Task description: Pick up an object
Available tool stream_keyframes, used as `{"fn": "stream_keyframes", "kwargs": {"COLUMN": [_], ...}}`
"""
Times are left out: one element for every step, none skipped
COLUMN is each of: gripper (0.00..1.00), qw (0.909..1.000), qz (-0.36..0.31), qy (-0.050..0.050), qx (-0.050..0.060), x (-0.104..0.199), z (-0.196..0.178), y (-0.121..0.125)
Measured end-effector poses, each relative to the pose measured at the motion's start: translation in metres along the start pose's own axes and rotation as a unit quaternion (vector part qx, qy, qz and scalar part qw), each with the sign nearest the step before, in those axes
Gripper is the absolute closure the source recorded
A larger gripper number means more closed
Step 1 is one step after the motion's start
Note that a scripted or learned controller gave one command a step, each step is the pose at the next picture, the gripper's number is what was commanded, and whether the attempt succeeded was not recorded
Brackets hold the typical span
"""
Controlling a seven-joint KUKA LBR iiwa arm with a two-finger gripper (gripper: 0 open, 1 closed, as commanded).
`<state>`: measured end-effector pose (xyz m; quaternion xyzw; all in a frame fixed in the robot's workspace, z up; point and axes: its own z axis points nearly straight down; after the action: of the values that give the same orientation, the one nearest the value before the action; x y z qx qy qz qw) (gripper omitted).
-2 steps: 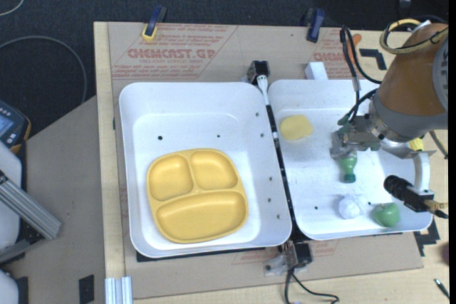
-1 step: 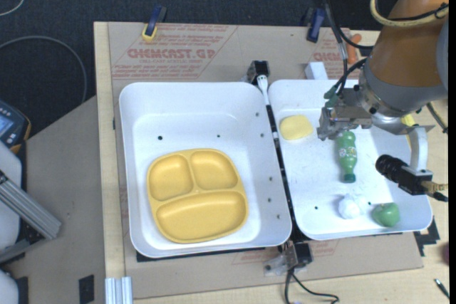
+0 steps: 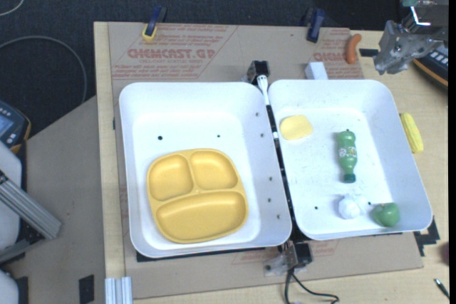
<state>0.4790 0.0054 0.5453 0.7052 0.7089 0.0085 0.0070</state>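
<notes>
- Gripper (image 3: 399,53) sits at top right of the camera view, above and outside the right bin's far corner, over the bench; metal-grey w/ cables above it; can't tell how it's set, too small & cluttered; nothing visibly held
- Right bin (image 3: 324,89) holds 4 items: pale yellow round piece (image 3: 296,127) near its left wall, towards the back; green bottle (image 3: 347,156) lying roughly lengthwise in the middle, cap end towards the front; small white lump (image 3: 348,208) near the front; green round item (image 3: 386,214) just beside it, in the front right corner; white lump & green round item close but apart
- Left bin (image 3: 142,103) holds a yellow divided tray (image 3: 197,194), 3 compartments, lying towards the front
- Outside the bins: yellow corn-like piece (image 3: 412,132) on the bench touching or just beside right bin's right rim; orange item (image 3: 352,48) behind right bin, near the gripper
- Bins touch along the middle; brown board (image 3: 206,46) under both, w/ red print; clamps at its back edge
</notes>
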Motion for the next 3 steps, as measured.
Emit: {"fn": "stream_keyframes", "kwargs": {"gripper": [1.00, 1.00, 1.00], "qw": [0.9998, 0.9999, 1.0000], "qz": [0.002, 0.003, 0.001], "qy": [-0.002, -0.001, 0.000], "qx": [0.017, 0.016, 0.001], "x": [0.020, 0.033, 0.042], "z": [0.121, 0.191, 0.032], "y": [-0.003, -0.005, 0.001]}}
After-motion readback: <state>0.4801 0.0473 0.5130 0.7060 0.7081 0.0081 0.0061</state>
